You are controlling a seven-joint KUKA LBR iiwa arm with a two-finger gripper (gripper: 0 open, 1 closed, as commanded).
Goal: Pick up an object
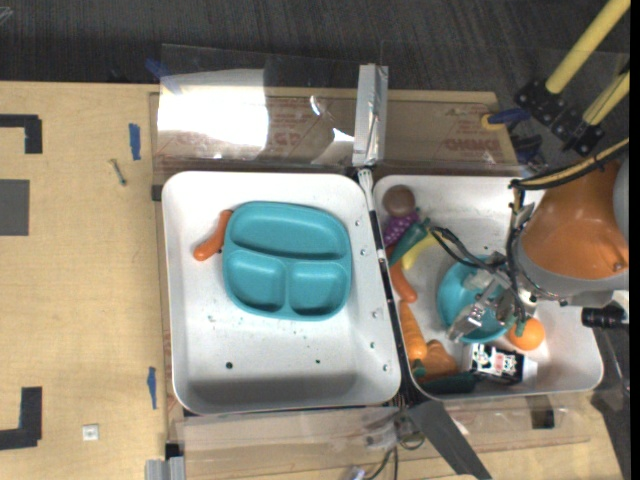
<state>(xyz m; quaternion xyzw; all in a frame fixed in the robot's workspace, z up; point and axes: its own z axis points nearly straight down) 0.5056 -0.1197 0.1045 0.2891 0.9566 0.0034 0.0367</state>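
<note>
teal divided plate lies in the left bin, untouched. over in the right bin, the hand is down on a teal cup; can't tell its grip. next: close, lift straight up.

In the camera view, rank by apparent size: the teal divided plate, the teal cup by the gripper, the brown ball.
1. teal divided plate
2. teal cup, partly hidden by the gripper
3. brown ball
</note>
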